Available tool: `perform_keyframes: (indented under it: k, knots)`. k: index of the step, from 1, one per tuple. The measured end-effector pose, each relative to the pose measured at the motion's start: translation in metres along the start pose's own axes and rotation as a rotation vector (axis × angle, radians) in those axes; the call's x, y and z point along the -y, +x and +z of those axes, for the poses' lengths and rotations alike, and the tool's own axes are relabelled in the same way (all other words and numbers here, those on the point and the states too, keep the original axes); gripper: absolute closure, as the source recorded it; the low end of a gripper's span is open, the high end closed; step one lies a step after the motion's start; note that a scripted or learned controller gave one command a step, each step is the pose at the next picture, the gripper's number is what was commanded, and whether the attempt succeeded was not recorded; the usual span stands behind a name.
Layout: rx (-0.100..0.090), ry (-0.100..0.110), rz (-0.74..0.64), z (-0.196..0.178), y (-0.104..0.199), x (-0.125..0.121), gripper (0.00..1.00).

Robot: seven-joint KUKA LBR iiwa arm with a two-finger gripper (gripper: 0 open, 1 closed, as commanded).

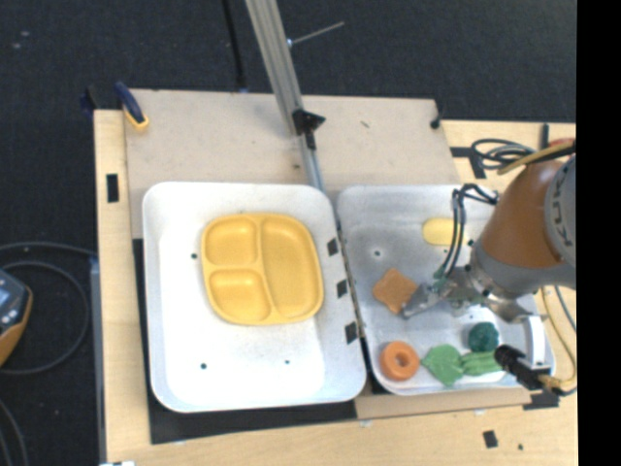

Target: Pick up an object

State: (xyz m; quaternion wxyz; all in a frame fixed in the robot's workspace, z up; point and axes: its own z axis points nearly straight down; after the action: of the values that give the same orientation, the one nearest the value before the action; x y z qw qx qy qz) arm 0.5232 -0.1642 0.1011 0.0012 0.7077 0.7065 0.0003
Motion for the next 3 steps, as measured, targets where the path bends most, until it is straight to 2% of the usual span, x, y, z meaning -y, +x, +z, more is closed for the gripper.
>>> perform_keyframes:
  k: [1,3]
  knots:
    - [-0.003,-0.005,0.004,-0.013,0.000,-0.002,1.00]
    - [0.002,-0.006,-0.005,-0.132,-0.002,-0.005,1.00]
